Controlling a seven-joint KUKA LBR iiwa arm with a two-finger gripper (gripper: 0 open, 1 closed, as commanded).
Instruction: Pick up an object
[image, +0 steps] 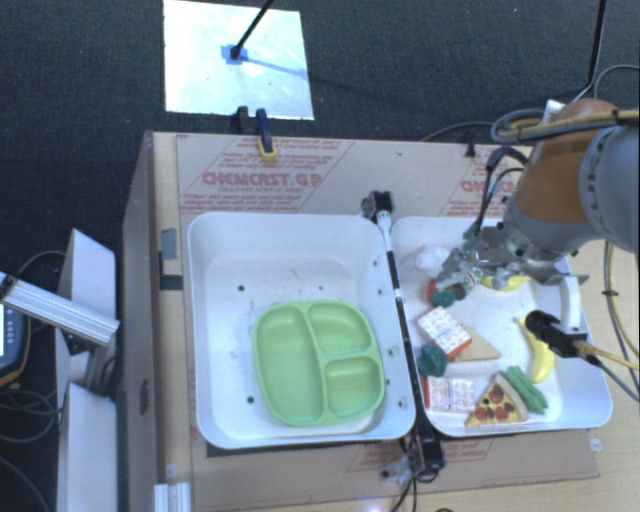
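Right bin (600, 405) holds your candidates: a red-and-green piece (447, 291) at the tool (462, 272), a white lump (429, 260) just beyond it, an orange-and-white block (444, 332), a tan wedge (482, 348), a teal piece (432, 360), a pizza slice (497, 402), a banana (541, 357).

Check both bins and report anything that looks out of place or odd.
Nothing looks spilled or broken. The green tray lies flat in the left bin. The toy food, including a pizza slice and a banana, lies loosely jumbled in the right bin, all inside its rim.
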